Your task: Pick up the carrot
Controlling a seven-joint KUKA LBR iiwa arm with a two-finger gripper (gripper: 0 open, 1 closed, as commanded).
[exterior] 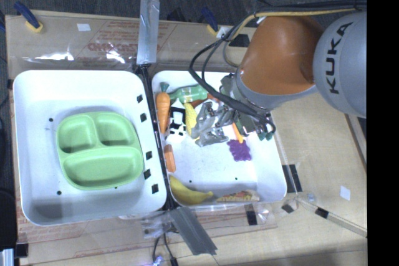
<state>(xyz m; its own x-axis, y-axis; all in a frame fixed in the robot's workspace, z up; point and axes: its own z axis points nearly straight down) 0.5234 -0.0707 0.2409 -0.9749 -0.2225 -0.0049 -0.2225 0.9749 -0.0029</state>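
The carrot point(163, 111) is orange with a green top and lies along the left wall of the right bin point(269, 179), pointing toward the front. My gripper point(209, 129) hangs over the middle of that bin, a little to the right of the carrot and apart from it. Nothing of the carrot is between its metal fingers. The arm's orange band and grey wrist cover the bin's back right part.
In the right bin lie a yellow corn-like piece point(190, 118), a green item point(190, 94), purple grapes point(239, 149), a small orange piece point(169, 159) and a banana point(189, 193). The left bin point(31, 96) holds a green divided plate point(98, 149).
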